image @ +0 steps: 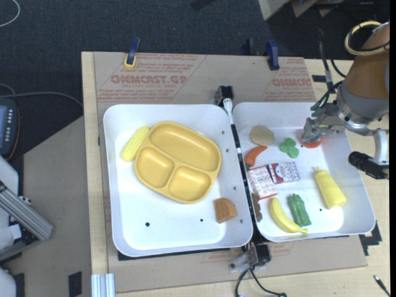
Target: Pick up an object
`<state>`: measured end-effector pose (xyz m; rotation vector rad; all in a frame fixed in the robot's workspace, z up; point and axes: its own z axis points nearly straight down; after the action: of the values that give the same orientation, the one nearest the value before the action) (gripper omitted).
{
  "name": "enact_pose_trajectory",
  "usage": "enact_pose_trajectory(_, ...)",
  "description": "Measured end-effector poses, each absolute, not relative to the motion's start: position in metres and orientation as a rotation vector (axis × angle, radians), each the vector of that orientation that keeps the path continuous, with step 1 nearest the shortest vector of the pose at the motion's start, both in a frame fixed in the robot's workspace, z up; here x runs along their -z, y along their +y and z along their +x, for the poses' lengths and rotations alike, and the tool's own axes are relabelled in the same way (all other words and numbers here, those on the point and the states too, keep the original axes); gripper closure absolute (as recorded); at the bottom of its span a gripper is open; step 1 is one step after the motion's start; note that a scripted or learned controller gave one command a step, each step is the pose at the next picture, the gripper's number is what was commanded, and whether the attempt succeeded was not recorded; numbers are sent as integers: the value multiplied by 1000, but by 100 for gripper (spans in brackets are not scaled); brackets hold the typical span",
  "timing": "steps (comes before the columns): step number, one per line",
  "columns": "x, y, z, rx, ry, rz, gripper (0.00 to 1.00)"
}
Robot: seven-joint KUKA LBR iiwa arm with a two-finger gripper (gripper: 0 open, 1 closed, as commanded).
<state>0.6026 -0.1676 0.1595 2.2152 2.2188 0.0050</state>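
my pincer point(314, 135) hangs low at the right bin's point(362, 193) far edge, right over a red piece point(313, 143) i judge my target; whether it grips i cannot tell.

Grey arm point(365, 98), orange band point(366, 73), metal hand point(317, 129), yellow cable loop point(362, 33)

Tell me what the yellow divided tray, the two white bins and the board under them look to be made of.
Yellow divided tray: likely molded plastic, smooth with a soft sheen, rounded one-piece compartments. White bins: apparently thin formed plastic, glossy, with rounded corners and shallow lips. Board: a brown, matte printed sheet, possibly paper masking over a panel; the core can't be told.
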Motion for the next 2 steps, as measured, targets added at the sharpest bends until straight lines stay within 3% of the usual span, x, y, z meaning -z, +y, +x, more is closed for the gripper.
enact_pose_trajectory(2, -227, -162, 608, -4, 2220, 2217, 100)
